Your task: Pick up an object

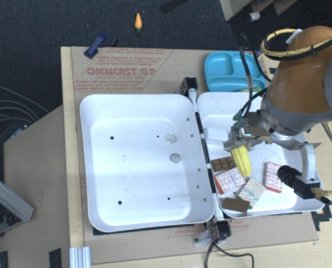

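**Bench w/ two white bins: gripper sits over yellow cob in right bin**

Pale bench (121,66) on dark carpet, two shallow white bins side by side. Left bin (93,116) has nothing loose in it. Right bin (216,108) holds all the clutter, bunched at its near-left corner. A blue tray (227,71) sits on the bench just beyond the right bin's far edge.

The gripper (240,143) hangs directly above the far end of the yellow cob (242,162), touching it or nearly so. Can't tell from this angle whether it's open or closed, or whether it has any hold yet.

The cob lies lengthwise, far-to-near, close to the bin's left wall. A brown bar (222,163) is just beside it on the left. A red-patterned packet (229,179) lies at its near end, touching or overlapping, can't say which. Two more packets, a checked packet (251,190) and a red-and-white packet (273,177), lie to the near right. A flat brown piece (235,204) sits at the near rim.

Handling, as a guess: cob looks like a moulded toy, so prob light, stiff, not fragile. Rounded body w/ a smooth or bumpy skin means it could roll or squirt out of a pinch. Best hold is across the short axis at mid-length, where it's thickest. Gripping at the tapered far tip risks slip. Neighbours are close, esp the bar on the left, so little room on that side
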You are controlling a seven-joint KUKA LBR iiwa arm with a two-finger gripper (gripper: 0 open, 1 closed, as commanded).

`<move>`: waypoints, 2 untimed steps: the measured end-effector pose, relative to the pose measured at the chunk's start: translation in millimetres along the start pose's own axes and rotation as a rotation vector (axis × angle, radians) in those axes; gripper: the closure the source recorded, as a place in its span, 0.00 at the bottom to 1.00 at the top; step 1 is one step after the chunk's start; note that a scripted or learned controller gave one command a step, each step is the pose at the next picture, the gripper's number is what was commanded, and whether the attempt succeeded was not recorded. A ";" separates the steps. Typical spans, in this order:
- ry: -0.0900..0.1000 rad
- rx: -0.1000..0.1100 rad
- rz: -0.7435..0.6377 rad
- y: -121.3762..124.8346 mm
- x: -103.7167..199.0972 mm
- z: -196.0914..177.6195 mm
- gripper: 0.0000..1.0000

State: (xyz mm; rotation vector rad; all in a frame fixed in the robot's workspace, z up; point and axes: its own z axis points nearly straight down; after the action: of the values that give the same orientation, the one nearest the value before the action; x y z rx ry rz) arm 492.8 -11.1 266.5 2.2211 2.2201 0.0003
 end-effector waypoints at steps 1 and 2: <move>0.002 0.005 -0.001 -11.2 79.5 22.8 1.00; 0.000 0.001 0.000 26.6 31.4 4.6 1.00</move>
State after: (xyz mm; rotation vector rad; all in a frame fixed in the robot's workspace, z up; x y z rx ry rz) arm 519.5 20.3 261.9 2.2218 2.2204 -0.0002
